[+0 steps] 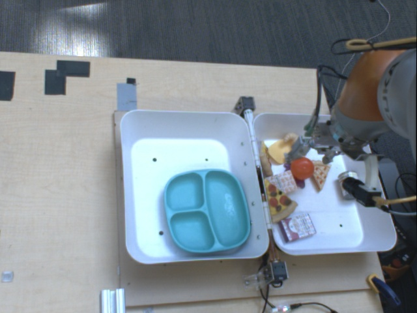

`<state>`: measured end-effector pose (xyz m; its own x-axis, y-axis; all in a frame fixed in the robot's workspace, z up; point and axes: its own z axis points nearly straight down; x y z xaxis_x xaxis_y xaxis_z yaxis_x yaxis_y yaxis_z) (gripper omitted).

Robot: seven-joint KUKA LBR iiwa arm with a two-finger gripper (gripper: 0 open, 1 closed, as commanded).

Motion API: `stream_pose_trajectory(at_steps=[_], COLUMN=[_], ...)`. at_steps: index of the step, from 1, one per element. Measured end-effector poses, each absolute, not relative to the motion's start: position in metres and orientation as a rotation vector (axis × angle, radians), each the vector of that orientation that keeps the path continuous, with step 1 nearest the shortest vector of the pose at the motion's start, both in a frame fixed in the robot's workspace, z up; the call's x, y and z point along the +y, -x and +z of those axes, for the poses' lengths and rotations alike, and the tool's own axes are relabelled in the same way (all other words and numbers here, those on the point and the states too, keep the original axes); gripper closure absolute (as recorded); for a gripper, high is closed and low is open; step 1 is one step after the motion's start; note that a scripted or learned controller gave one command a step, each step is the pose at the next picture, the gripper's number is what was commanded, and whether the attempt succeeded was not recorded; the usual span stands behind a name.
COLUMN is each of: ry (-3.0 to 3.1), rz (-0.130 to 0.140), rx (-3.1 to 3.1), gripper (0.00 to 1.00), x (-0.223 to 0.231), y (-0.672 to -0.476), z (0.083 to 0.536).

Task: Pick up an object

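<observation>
Over the right bin [374, 237] we've got our claw [314, 150] low by the red ball [301, 168], can't tell its opening, nothing lifted yet.

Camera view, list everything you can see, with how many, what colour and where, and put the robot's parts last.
bins: two, white, side by side on the bench.
tray: one, teal, three compartments, in the left bin.
ball: one, red-orange, in the right bin's upper part, right below the tool.
pizza slices: about three, red and yellow, near the right bin's left wall and beside the ball.
yellow piece: one, right bin's upper left; what it is, I cannot tell.
packet: one, red and white, at the right bin's lower left.
black patches: a few, upper-left bench.
arm: one, grey with orange band, from the right.
tool: one, over the right bin, above the ball.
</observation>
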<state>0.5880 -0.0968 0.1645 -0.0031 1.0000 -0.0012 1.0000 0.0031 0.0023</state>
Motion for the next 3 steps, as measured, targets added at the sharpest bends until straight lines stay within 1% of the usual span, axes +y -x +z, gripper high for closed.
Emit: stream_pose_trajectory(at_steps=[1, 2, 3], ry=[-2.211, -2.205, -2.207], rz=[0.013, 0.021, 0.018], rx=[2.219, 2.22, 2.222], gripper=[0.0, 1.0, 0.0], x=[-0.106, -0.104, -0.104], y=[-0.553, -0.556, -0.555], z=[0.098, 0.11, 0.109])
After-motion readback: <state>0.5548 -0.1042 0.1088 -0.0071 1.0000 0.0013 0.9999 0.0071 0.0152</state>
